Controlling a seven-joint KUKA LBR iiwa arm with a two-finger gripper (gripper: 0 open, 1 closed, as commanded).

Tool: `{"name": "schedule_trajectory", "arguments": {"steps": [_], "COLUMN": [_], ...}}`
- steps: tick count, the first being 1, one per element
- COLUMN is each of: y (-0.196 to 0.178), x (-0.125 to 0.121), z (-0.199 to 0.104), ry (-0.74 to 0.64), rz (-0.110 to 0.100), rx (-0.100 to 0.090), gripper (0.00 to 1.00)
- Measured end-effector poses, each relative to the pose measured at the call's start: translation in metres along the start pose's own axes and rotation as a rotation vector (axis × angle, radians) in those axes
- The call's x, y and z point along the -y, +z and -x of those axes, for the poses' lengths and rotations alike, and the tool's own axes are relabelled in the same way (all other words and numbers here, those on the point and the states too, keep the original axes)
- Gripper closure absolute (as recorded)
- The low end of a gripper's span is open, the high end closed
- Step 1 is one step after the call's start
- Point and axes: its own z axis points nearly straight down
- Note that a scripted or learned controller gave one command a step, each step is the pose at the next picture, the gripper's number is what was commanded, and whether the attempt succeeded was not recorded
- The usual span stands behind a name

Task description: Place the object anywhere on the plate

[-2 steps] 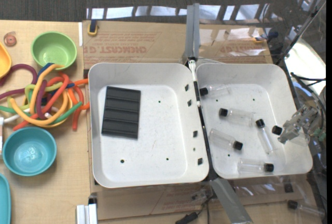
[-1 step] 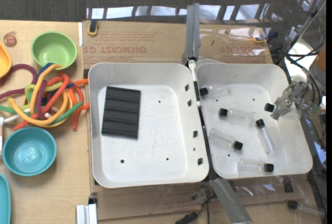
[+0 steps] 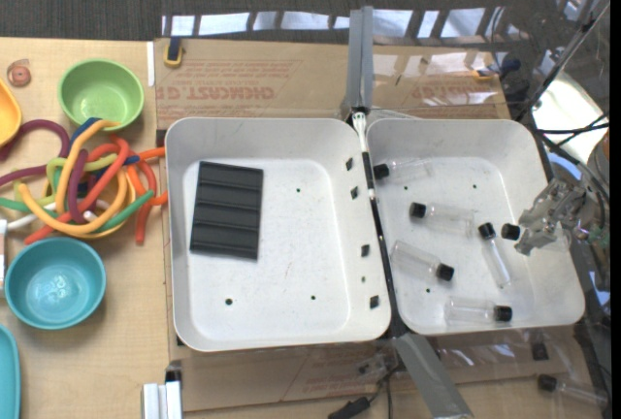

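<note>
Hand point(image 3: 545, 216) low at the right wall of the right bin point(image 3: 456, 189), just inside the rim; impossible to tell from this slant whether apart or together, and nothing plainly clamped in it. Right beside it to the left, possibly touching, a black cap point(image 3: 511, 233) that looks to belong to one small clear vial, its glass body too faint against the metal to trace. Further out across the same bin, five more capped vials lying flat and apart: one just left of the hand point(image 3: 496, 257), one mid-bin point(image 3: 441, 214), one at the far left corner point(image 3: 400, 172), one nearer and left point(image 3: 423, 261), one along the near wall point(image 3: 473, 313). Beyond the divide, in the left bin point(image 3: 291, 252), a black ridged slab point(image 3: 227, 209) lying flat toward that bin's left side, with nothing on it; probably the plate meant by the task. Past the bins, on the desk point(image 3: 68, 53) at far left, a green bowl point(image 3: 101, 94), a blue bowl point(image 3: 54, 281) and a tangle of coloured cords point(image 3: 87, 184), none of them involved. Judged from this: barely begun, at the picking stage. No secure grasp on show, no lift, no carry leftward, no release on the slab; all of that left to do.
</note>
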Motion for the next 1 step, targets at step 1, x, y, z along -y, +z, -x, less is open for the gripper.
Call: {"name": "schedule_trajectory", "arguments": {"steps": [1], "y": [0.0059], "x": [0.0134], "z": [-0.0269], "ry": [-0.118], "rz": [0.0], "rx": [0.0], "gripper": [1.0]}}
